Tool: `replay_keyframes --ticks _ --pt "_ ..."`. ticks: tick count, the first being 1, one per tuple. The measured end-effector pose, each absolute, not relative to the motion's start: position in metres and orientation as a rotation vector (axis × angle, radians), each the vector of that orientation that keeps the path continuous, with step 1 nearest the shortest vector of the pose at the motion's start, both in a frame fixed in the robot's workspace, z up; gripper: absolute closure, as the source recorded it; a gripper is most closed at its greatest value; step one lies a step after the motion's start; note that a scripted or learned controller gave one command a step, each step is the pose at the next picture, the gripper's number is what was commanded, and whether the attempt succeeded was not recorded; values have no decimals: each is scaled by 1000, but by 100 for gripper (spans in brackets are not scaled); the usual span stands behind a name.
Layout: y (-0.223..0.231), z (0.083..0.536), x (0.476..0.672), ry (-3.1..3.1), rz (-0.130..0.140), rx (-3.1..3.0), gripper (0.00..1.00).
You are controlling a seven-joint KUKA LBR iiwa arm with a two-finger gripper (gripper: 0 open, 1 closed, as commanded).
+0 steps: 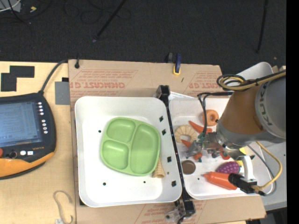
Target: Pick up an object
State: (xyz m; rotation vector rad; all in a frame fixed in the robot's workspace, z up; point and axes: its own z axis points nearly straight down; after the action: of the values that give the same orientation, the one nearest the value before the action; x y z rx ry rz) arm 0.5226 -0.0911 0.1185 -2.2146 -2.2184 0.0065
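We see our pincer (202, 149) low in the right bin (196, 107), among small toy foods; whether it is released or clenched we cannot tell. Nearest lie a brown disc (188, 166), a red pepper (196, 125) and a purple grape bunch (227, 167). We judge these light, stiff plastic, a little slippery, best taken across the narrow middle. The green plate (130, 145) sits in the left bin (88, 171).
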Motion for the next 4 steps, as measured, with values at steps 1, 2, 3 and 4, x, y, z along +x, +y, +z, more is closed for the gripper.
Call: replay_keyframes --ticks 1,2,3,4 --pt "-88 85 522 -2219 5 -2215 0" --pt "-91 97 522 -2209 5 -2225 100" --pt "-88 141 517 -2218 0 -2224 100" --pt "-92 188 526 -2221 -1 -2223 100"
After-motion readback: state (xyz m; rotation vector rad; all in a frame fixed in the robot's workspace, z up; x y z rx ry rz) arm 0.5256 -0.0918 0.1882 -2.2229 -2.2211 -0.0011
